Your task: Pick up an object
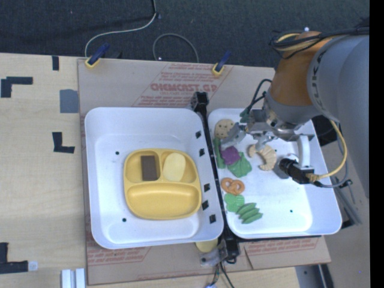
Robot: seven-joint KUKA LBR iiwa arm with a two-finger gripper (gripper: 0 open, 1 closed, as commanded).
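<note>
1. Camera view, the tool: the gripper (251,138) is seen over the upper part of the right bin (324,218), right of the frame's centre, below the orange band of the arm (295,83). Grey fingers are spread to the left and downward, but whether they are open or closed cannot be told, and nothing is seen held between them.

2. Camera view, the candidates: the toy foods are clustered in the left half of the right bin. A round cookie (224,127) lies just left of the gripper; a purple piece (230,156) on a green leaf (240,167) lies just below and left of it; a tan piece (266,156) lies just below and right.

3. Farther toward the lower frame, a pretzel (233,186) and a green pea pod (248,212) are found, well apart from the gripper.

4. The deciding relation is judged to be this: the nearest objects lie below the tool, so a short descent is called for rather than a long traverse.

5. The left bin (99,161) bears a yellow divided tray (162,198) holding a brown block (149,167), far to the left of the gripper.
</note>
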